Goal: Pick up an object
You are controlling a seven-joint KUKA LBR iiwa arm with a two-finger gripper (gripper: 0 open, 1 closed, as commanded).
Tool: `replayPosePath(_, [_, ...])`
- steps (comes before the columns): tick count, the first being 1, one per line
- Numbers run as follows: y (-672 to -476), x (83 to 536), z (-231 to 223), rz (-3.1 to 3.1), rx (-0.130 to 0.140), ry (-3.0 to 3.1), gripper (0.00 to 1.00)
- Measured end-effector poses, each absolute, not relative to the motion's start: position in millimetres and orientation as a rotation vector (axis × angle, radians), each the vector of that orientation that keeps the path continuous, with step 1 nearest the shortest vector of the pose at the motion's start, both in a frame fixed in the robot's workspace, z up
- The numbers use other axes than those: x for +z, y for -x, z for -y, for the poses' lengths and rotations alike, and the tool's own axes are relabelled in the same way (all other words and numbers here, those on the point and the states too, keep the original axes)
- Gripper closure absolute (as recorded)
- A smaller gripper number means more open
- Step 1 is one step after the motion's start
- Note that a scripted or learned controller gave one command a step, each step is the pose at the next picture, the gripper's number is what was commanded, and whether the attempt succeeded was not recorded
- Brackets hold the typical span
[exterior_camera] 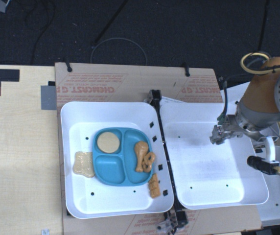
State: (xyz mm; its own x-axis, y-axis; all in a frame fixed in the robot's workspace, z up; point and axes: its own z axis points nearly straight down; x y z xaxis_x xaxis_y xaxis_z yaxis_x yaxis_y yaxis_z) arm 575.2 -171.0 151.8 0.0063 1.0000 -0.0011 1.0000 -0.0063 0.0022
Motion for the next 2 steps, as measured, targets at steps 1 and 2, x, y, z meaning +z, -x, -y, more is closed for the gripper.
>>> replayPosePath(1, [-575.8,204,172,-2.221,0.002,-2.219,1.0])
replayPosePath(2, [-576.2,197,121,-2.228,-0.002,-2.221,1.0])
